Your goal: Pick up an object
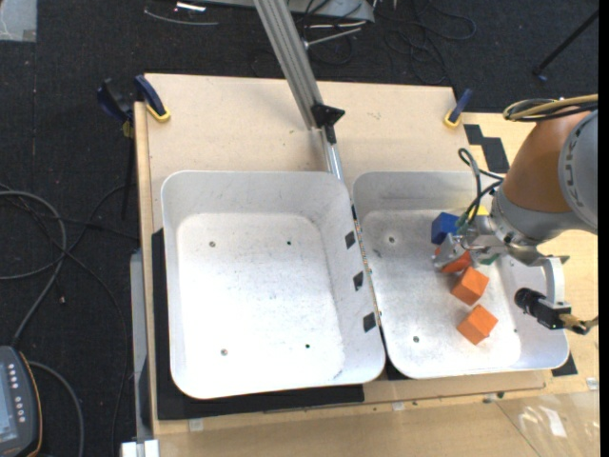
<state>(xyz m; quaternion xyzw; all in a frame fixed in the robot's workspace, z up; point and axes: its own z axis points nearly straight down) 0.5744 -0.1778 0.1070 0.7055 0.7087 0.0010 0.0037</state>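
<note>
- Arm [547,174]: grey with an orange band above the wrist, entering from the right and reaching down into the right bin [400,193].
- Gripper [455,255]: low over the floor of the right bin, in its right half. Cables and wrist hardware crowd the tip; whether it is parted, closed or clamped on anything cannot be told.
- Blue block [444,227]: small, solid blue, boxy. It sits just above the gripper tip, at or against the gripper body; contact cannot be confirmed.
- First orange block [469,286]: small cube, plain orange, turned at an angle. It lies just below the gripper tip, very near it, resting on the bin floor.
- Second orange block [477,325]: same colour and form, further below the gripper, apart from it, close beside the first orange block, toward the bin's near edge.
- Left bin [190,198]: white and shallow, well to the left of the gripper, its edge meeting the right bin's.
- Bench [238,122]: pale board carrying both bins.
</note>
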